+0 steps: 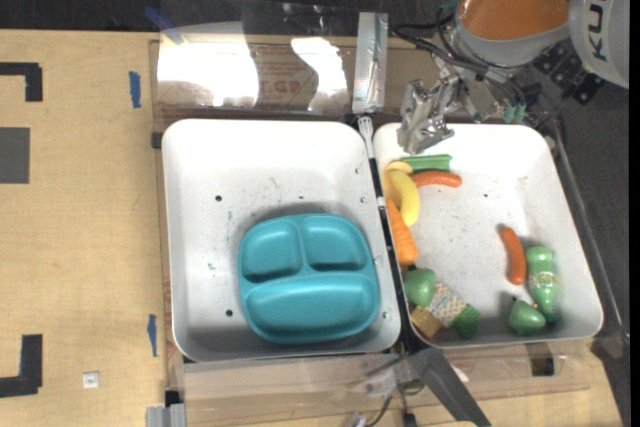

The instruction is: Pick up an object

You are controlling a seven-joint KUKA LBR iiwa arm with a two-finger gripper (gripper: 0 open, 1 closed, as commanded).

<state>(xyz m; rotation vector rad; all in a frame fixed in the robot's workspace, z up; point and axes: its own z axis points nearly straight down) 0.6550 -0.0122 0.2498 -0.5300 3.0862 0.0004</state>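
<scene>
My gripper [424, 127] hangs over the far left corner of the right bin [560, 215], its metal fingers open with nothing between them. Just below it lie a green bean [424, 163], a red chili [437, 180] and a yellow banana [403, 193]. An orange carrot [402, 237] runs along the bin's left wall. Further right an orange sausage [514, 255] lies next to a green bottle-shaped toy [542, 277]. Near the front edge sit a green pepper [419, 287], a small patterned block [446, 303] and another green piece [526, 317].
The left bin [200, 165] holds a teal divided plate [309, 276] at its front right. A clear plastic sheet [260, 65] and a metal bar [370, 63] stand behind the bins. Brown bench [70, 215] stretches to the left.
</scene>
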